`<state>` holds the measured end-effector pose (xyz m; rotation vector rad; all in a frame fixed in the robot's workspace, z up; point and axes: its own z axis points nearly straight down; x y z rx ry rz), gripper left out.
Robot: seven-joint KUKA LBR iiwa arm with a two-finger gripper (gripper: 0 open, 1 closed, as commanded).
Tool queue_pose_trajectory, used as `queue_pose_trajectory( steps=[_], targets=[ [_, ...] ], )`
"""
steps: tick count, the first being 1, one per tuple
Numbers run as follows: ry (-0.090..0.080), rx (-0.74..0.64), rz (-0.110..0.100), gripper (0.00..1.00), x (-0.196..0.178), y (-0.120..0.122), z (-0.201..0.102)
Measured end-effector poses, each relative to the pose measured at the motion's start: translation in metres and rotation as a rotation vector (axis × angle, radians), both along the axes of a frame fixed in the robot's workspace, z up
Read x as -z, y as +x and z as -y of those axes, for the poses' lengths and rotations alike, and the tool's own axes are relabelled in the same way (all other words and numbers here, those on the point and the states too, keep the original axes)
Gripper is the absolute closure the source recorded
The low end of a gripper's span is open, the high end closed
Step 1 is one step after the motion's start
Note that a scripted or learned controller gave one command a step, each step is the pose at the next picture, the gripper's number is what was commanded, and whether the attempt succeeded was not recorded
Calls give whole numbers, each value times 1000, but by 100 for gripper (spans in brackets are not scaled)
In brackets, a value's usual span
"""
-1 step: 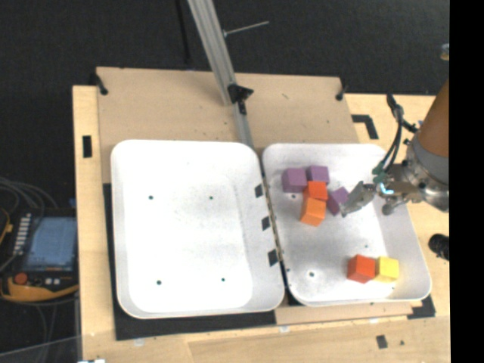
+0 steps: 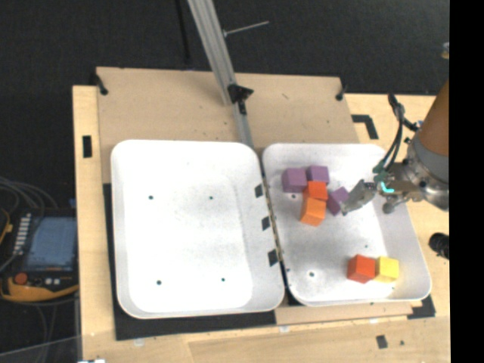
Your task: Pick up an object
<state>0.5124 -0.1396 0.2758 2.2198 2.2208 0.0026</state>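
In the right white bin (image 2: 401, 240), grey two-finger gripper (image 2: 349, 201) low beside small purple cube (image 2: 339, 198), jaw state impossible to tell, orange blocks (image 2: 314, 201) and purple blocks (image 2: 305, 177) clustered just left, red (image 2: 363, 268) and yellow (image 2: 388, 268) cubes touching near front edge

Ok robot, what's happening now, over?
Gripper low in right bin, beside purple block. Nothing seen held. Orange blocks crowd close.

One fixed camera looks down at a slant on both white bins (image 2: 189, 225) from above.
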Motion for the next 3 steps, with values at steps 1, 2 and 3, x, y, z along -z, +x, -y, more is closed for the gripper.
queue_pose_trajectory(
  steps=[1, 2, 3],
  targets=[
    [-1, 2, -7, 0, 63, -1, 3],
    [-1, 2, -7, 0, 119, 8, 8],
    [-1, 2, -6, 0, 161, 9, 10]
  ],
)
